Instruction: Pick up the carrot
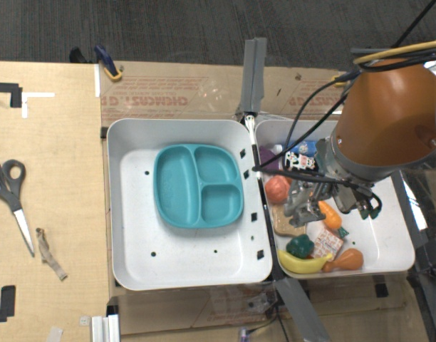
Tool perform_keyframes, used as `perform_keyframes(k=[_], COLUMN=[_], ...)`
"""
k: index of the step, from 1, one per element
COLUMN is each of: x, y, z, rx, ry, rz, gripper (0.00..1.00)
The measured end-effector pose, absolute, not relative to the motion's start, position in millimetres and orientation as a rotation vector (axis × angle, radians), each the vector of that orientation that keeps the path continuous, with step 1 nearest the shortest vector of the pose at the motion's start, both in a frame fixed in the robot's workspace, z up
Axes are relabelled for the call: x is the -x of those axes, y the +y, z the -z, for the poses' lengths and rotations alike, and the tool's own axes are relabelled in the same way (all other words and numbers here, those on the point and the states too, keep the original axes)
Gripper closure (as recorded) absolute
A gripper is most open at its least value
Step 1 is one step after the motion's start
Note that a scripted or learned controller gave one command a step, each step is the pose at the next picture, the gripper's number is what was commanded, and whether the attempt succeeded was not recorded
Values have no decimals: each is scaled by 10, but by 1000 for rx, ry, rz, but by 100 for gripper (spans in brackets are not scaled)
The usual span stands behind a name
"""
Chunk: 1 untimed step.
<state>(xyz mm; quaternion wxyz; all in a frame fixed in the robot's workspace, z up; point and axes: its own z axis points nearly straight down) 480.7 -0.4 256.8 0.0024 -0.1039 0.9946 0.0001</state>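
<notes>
Two white bins side by side. Left bin [132, 262]: one teal divided plate [199, 185], three compartments. Right bin [389, 258]: one carrot [330, 215], orange, lying just right of gripper [298, 209], touching or nearly so. Gripper low over clutter; whether fingers are apart or together, cannot tell. Also one red-orange round fruit [277, 189], one banana [301, 263], one green piece [300, 246], one orange pear-like fruit [346, 260], one small packet [325, 243]. On bench at left: one pair of scissors [13, 205].
</notes>
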Motion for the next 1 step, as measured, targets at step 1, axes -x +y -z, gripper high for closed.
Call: perform_keyframes(k=[1], x=[-4989], y=[-171], z=[-2033], rx=[413], ry=[3114], rz=[0], gripper=[100])
